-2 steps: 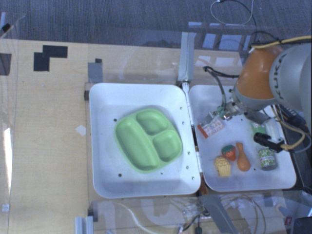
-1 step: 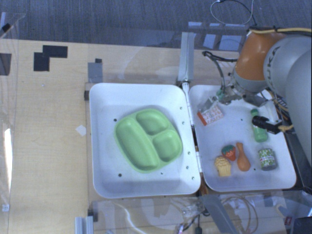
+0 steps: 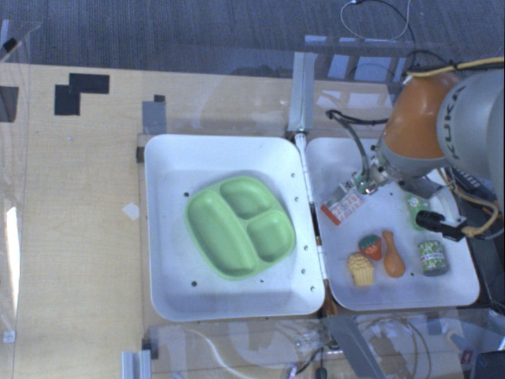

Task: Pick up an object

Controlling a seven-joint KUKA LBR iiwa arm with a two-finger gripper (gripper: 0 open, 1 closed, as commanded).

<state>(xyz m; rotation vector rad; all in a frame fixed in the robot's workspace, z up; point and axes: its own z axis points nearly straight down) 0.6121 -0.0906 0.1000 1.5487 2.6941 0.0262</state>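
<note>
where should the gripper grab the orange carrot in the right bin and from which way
Grip the carrot across its thick lower half, coming straight down from above. It lies flat on the right bin floor, long axis running top to bottom in the camera view, thin end up. The strawberry sits close on its left, so a grip nearer the lower end likely gives the fingers more room.

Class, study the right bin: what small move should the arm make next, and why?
Probably lower the pincer toward the red-and-white packet just below it. The packet lies flat, apart from the corn and strawberry, and nothing is visibly gripped.
</note>
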